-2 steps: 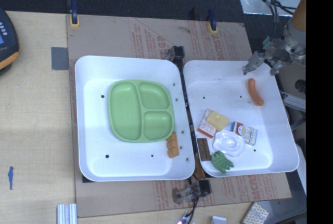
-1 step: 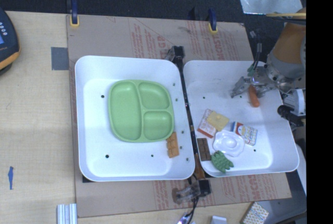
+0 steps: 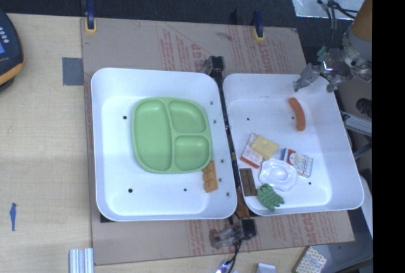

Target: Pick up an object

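Note:
My gripper [image 3: 318, 82] hangs over the far right corner of the right bin [image 3: 329, 199], its two fingers spread open with nothing between them. An orange-red sausage [image 3: 297, 113] lies in that bin just below and left of the gripper. Nearer the front are a yellow and red packet [image 3: 259, 150], a small blue and red carton [image 3: 303, 163], a white fried-egg toy [image 3: 278, 175], a brown bar [image 3: 248, 182] and a green leafy toy [image 3: 270, 197]. The left bin [image 3: 114, 196] holds a green divided plate [image 3: 171, 134] and an orange cracker [image 3: 209, 177].
Both bins rest on a cardboard sheet [image 3: 158, 44] fixed by blue clamps [image 3: 89, 15] at the back edge. A yellow and black device [image 3: 7, 47] sits at the far left of the bench. Cables and arm hardware [image 3: 354, 44] crowd the far right.

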